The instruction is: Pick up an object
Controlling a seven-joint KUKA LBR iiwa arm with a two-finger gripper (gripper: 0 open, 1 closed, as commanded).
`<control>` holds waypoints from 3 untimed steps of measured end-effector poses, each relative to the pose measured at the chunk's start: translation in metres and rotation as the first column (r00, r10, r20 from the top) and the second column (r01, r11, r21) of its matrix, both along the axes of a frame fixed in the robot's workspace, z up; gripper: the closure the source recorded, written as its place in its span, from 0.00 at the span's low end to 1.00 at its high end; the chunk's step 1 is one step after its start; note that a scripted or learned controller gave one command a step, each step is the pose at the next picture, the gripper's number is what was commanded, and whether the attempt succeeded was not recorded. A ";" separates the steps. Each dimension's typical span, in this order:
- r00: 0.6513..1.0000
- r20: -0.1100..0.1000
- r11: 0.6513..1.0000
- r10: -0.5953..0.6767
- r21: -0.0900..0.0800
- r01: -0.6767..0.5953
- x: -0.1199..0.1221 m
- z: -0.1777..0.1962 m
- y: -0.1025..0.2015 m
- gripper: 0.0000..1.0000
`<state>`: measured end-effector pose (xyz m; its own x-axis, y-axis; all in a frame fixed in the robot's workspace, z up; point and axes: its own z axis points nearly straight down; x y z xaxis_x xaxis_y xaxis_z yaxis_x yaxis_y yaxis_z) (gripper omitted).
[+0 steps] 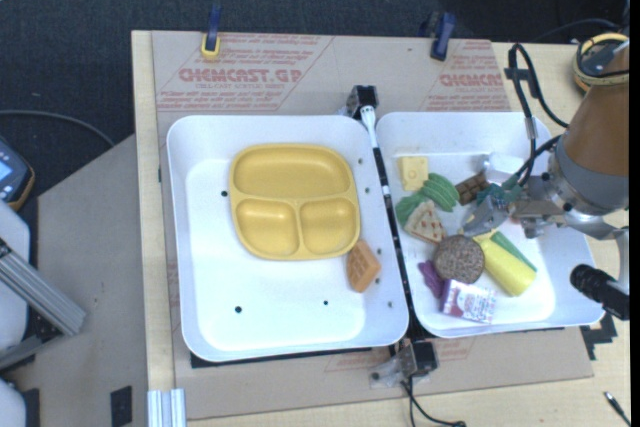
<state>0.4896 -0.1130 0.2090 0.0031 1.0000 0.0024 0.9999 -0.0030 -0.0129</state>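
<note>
Counter (300,75): brown, printed sheet on top
Left bin (200,245): white, on counter
Right bin (450,130): white, touching left bin

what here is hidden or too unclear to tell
- End effector, camera view: blurred and small over the right bin; whether anything sits between its fingertips cannot be told.
- Yellow block: its upper end lies under the end effector.
- Small packet: print too small to read.
- Arm: cut off by the right edge.
</note>
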 end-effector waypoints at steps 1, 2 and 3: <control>1.000 0.012 1.000 0.003 -0.002 -0.003 0.003 0.006 0.000 0.00; 1.000 0.005 1.000 0.003 0.000 -0.003 0.005 -0.056 0.006 0.00; 1.000 0.006 1.000 0.002 0.000 -0.002 0.008 -0.120 0.008 0.00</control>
<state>0.4974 -0.1047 0.0894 0.0009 1.0000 0.0027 1.0000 -0.0009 -0.0072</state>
